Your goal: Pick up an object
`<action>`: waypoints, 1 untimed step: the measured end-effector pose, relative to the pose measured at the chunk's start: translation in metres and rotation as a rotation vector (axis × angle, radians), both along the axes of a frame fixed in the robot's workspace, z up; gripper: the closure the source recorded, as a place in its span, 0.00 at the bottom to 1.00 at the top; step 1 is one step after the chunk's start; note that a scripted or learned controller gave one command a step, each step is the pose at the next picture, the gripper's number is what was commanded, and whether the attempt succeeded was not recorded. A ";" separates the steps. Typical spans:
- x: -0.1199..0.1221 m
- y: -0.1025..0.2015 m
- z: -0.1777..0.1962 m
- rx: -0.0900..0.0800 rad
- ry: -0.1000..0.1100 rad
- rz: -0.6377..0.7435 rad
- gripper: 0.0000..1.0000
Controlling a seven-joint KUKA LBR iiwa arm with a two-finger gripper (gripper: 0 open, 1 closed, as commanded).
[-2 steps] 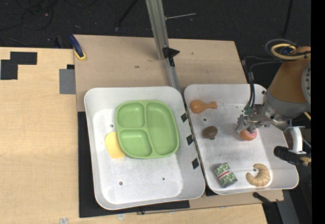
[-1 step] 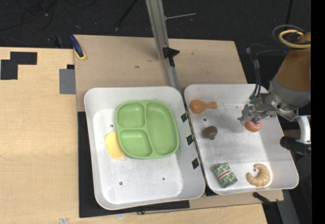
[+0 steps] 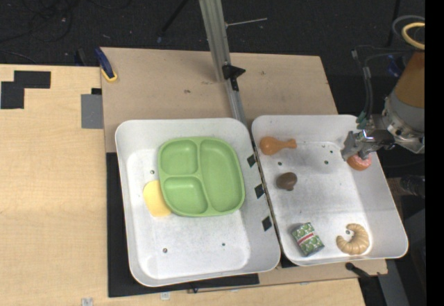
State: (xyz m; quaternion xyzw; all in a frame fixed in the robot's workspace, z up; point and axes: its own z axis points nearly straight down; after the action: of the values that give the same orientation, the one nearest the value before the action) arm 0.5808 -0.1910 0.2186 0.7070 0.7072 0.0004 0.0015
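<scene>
My gripper (image 3: 358, 150) hangs over the right rim of the right bin (image 3: 326, 211). A small red-orange object (image 3: 361, 162) lies directly under its tip, touching or nearly touching it; I cannot see whether it is gripped. Also in this bin are an orange drumstick-shaped toy (image 3: 277, 146) at the upper left, a brown lump (image 3: 286, 180) below it, a green packet (image 3: 306, 239) near the front, and a tan croissant (image 3: 354, 239) at the front right.
The left bin (image 3: 187, 245) holds a green divided plate (image 3: 201, 176) with a yellow object (image 3: 155, 199) partly tucked under its left edge. A metal post (image 3: 216, 34) rises behind the bins. Black clips (image 3: 258, 190) sit along the seam between the bins.
</scene>
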 end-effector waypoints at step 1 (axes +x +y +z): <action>0.000 -0.001 0.031 0.001 0.002 0.002 1.00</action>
State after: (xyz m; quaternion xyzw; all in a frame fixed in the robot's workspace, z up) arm 0.5811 -0.1917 0.2492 0.7065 0.7078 0.0002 0.0005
